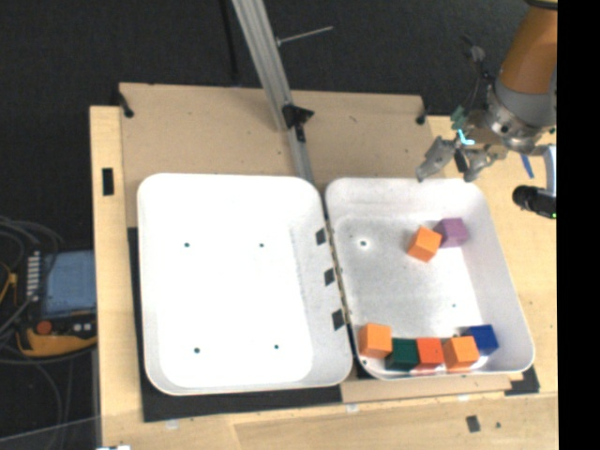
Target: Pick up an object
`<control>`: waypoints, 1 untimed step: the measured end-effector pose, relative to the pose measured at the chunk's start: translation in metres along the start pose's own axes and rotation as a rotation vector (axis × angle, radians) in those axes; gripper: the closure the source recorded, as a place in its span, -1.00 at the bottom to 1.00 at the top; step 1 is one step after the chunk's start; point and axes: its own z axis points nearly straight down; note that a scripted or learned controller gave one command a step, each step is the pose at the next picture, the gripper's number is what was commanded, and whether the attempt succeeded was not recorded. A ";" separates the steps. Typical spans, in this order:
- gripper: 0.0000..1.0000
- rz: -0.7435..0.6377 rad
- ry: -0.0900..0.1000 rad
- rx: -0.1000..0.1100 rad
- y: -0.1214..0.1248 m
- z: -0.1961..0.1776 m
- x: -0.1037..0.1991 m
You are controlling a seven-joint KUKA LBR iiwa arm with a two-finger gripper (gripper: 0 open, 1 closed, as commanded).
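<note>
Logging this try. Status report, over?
Gripper open, holding nothing, above right bin's far rim. Nearest: orange cube touching purple cube. Nothing blocking.

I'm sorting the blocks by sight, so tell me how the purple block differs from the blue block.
The purple block is pale lilac; the blue block is deep blue. The purple one lies mid-bin touching an orange block; the blue one ends the row along the right bin's near wall. Both are small cubes in the same bin.
</note>
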 end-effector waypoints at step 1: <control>-1.00 -0.003 -0.005 -0.004 0.001 -0.004 -0.001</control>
